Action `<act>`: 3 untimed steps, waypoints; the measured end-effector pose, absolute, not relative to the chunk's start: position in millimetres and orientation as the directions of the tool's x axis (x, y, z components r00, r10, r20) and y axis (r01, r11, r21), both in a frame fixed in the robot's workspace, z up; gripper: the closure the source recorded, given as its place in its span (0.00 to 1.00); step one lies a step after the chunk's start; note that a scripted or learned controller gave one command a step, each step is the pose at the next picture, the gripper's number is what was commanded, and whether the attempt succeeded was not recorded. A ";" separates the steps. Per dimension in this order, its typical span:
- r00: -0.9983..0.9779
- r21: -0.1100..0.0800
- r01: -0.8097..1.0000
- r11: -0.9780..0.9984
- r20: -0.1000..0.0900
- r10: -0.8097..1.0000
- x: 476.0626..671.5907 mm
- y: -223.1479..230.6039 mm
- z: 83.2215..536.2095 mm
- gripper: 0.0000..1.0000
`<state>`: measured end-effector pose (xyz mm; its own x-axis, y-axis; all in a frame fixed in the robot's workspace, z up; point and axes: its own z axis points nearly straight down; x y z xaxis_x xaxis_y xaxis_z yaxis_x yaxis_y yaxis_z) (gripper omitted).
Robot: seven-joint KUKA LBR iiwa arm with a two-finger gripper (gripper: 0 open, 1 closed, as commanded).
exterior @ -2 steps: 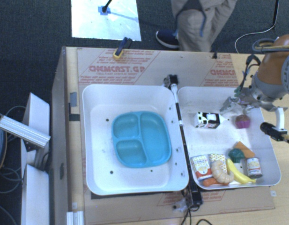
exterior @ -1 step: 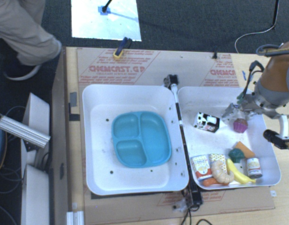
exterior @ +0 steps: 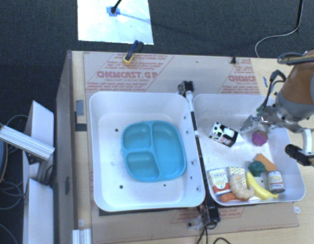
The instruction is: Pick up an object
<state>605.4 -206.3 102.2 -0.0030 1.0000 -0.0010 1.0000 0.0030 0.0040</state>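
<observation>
Camera view showed your gripper (exterior: 258, 121) low over the far part of the right bin (exterior: 294, 193), directly above a purple piece (exterior: 259, 138). You would have done well to drop straight down and centre on that piece before closing, since it sat apart from its neighbours, clear of the black-and-white box (exterior: 222, 134) to its left and the orange block (exterior: 266, 161) nearer. I could not tell how the fingers stood; the wrist hid them. The purple piece lay just under and slightly near of the fingertips, seemingly resting on the bin floor, not gripped. A banana (exterior: 256, 185) and other items crowded the near edge.
</observation>
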 end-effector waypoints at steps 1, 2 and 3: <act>0.000 0.001 1.000 0.000 -0.001 1.000 579.9 -196.6 84.3 0.00; -0.001 0.006 1.000 0.001 -0.002 1.000 581.7 -196.8 96.2 1.00; -0.004 0.005 1.000 0.004 -0.001 1.000 572.1 -179.9 162.1 1.00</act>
